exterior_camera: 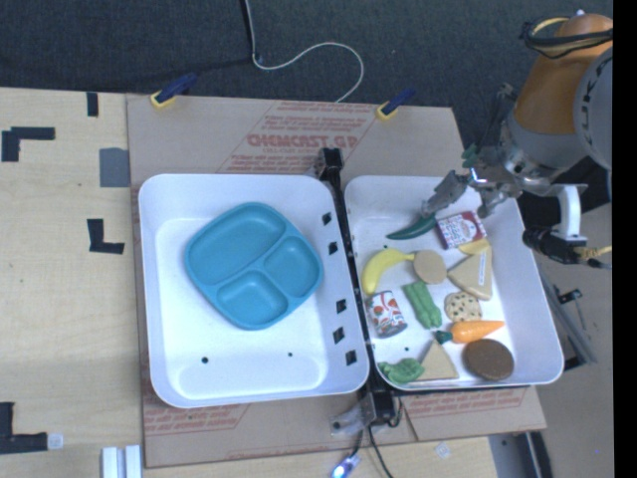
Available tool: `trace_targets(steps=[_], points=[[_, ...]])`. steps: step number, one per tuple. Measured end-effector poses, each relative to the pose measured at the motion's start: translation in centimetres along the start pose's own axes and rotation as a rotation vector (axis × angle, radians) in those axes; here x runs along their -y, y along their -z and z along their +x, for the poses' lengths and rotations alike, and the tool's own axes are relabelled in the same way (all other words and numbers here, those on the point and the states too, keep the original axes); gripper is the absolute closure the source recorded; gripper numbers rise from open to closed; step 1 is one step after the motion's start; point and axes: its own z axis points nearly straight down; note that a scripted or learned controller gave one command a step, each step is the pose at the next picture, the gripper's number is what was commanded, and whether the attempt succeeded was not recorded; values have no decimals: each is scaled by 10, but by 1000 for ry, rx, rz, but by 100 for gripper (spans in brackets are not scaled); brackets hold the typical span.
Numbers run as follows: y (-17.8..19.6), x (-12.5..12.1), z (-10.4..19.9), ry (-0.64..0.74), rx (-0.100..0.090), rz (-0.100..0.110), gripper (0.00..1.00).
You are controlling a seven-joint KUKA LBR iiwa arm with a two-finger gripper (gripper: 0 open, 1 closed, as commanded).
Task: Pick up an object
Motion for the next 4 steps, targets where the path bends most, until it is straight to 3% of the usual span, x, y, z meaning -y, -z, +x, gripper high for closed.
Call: trace_targets(steps=[1,2,3,4], points=[[61,62,26,1,-1,-3,0],[147,105,73,5,-1,-8,0],[151,104,71,2,0,0,100],[111,69,121,4,-1,3,100]])
